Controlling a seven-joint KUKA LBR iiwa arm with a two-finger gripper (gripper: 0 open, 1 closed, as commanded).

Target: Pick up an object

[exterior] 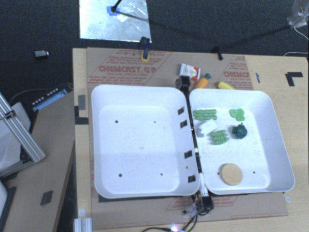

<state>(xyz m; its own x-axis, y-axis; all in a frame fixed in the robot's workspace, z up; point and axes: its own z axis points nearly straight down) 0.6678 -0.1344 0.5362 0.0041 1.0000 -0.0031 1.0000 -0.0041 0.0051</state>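
- Presently, a blurred grey shape, taken to be the gripper, is seen well beyond the far right corner of the right bin; whether it is apart or together cannot be told, and nothing is seen held.
- All candidate objects are lying inside the right bin, well apart from the gripper.
- Nearest the bin's far rim: a green ridged piece and a green leafy piece.
- At the bin's middle: a dark teal lump, a green cluster and a small white piece, close together.
- Towards the bin's near rim: a tan disc, alone.
- Judgement: all are probably light, stiff toy pieces. The disc is flat and likely slippery; it should be taken across its edge.
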